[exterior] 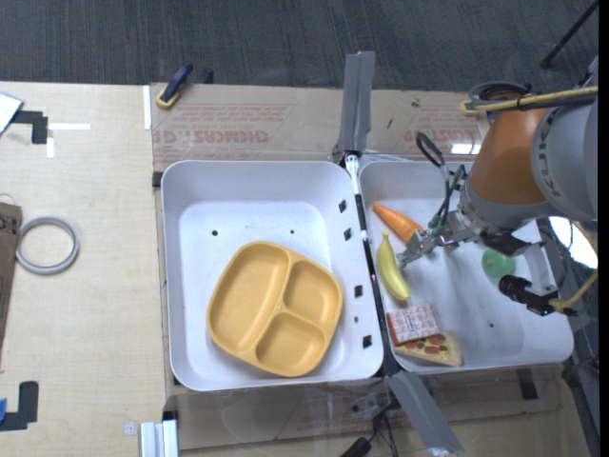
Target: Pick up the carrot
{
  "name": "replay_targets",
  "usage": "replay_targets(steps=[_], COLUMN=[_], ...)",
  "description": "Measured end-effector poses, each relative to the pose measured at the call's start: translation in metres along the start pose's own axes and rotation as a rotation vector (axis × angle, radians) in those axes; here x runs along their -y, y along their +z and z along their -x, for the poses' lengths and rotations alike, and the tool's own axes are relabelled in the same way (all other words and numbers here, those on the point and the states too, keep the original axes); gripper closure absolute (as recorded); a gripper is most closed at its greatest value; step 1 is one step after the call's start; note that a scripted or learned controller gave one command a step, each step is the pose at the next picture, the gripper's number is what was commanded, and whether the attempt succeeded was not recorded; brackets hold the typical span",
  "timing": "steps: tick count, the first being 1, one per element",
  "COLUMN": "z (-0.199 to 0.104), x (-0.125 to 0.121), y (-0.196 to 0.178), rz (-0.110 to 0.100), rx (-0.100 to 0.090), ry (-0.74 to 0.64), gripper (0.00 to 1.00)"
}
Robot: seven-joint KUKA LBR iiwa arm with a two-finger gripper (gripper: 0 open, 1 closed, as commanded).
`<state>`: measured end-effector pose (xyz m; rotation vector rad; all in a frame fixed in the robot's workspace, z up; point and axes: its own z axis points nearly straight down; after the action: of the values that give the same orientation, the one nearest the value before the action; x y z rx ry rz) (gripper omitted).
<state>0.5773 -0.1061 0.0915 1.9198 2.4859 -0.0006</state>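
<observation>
Two-finger metal gripper (419,247) hovers beside the orange tapered carrot (397,222), finger spread unclear; right white bin (547,346) holds both.

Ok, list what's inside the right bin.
Right bin: carrot, banana, a pizza slice with a red-and-white packet overlapping it, a green object partly covered by the arm, and the gripper.

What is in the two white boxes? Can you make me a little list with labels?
left bin: holds a yellow divided plate
right bin: holds a carrot, a banana, a pizza slice, a small red-and-white packet and a green thing
arm: reaches over the right bin
gripper: beside the carrot and the banana
carrot: lying in the bin, not picked up
</observation>
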Motion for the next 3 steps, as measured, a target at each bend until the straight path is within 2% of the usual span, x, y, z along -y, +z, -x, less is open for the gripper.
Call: replay_targets(steps=[1,2,3], z=[0.001,-0.027,-0.027], x=[0.0,-0.08,-0.08], y=[-0.009,-0.101,-0.1], rz=[0.001,0.001,0.0], rx=[0.001,0.002,0.001], ry=[0.005,0.078,0.078], gripper=[1.0,1.0,0.0])
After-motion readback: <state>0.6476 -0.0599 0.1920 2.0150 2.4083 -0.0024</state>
